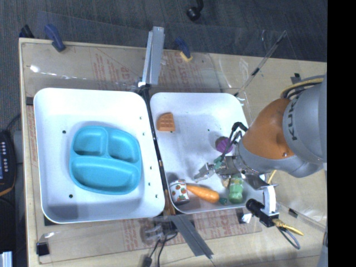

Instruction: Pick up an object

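Since the gripper [204, 171] hovers with its jaws seemingly spread, though the view is blurry, just above the carrot [202, 193] in the right bin [189, 102], you should descend straight and close across its width.

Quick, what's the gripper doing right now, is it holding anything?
Gripper: low in the right bin, above the carrot; whether it is open or shut, or holding anything, cannot be told.
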Robot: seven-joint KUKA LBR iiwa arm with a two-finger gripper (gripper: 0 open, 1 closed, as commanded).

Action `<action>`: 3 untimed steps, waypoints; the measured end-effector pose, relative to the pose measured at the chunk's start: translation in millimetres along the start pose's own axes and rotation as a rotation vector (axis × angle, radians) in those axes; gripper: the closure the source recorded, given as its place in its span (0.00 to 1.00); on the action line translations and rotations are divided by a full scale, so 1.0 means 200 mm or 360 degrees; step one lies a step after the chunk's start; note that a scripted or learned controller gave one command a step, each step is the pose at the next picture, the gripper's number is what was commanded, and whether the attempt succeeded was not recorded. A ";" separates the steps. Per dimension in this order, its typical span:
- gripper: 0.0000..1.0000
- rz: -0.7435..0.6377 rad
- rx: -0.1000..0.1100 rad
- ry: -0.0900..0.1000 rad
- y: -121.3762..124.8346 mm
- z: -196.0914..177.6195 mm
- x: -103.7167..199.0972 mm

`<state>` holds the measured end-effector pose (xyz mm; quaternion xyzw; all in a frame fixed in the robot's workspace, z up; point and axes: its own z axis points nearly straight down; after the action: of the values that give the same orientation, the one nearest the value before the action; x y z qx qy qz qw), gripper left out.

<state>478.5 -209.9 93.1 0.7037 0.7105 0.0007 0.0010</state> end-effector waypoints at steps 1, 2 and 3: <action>1.00 -0.0009 -0.0005 -0.0003 0.01 -0.05 0.00; 0.00 -0.0008 -0.0005 -0.0003 0.01 -0.05 0.00; 0.00 0.0001 0.0009 0.0002 0.37 0.01 0.03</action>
<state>551.5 -203.4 91.1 0.7039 0.7103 -0.0008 -0.0014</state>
